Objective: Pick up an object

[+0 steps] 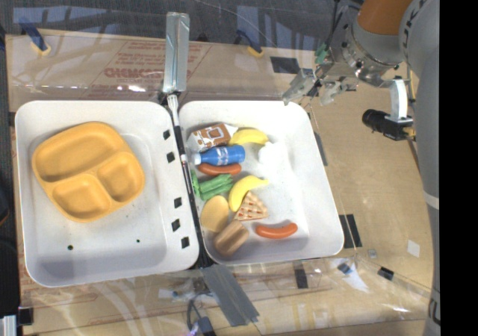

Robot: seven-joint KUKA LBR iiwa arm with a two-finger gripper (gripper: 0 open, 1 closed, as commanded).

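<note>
Gripper [308, 89] hangs with fingers spread and nothing between them, beyond the far rim of the right bin [317, 178]. The sausage [276, 231] lies alone near the bin's near edge — likely light, stiff, slick plastic; best pinched across its middle. The near rim is close — otherwise clear floor surrounds it.

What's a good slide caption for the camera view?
Gripper above right bin's far corner; toy food inside, orange tray in left bin.
</note>
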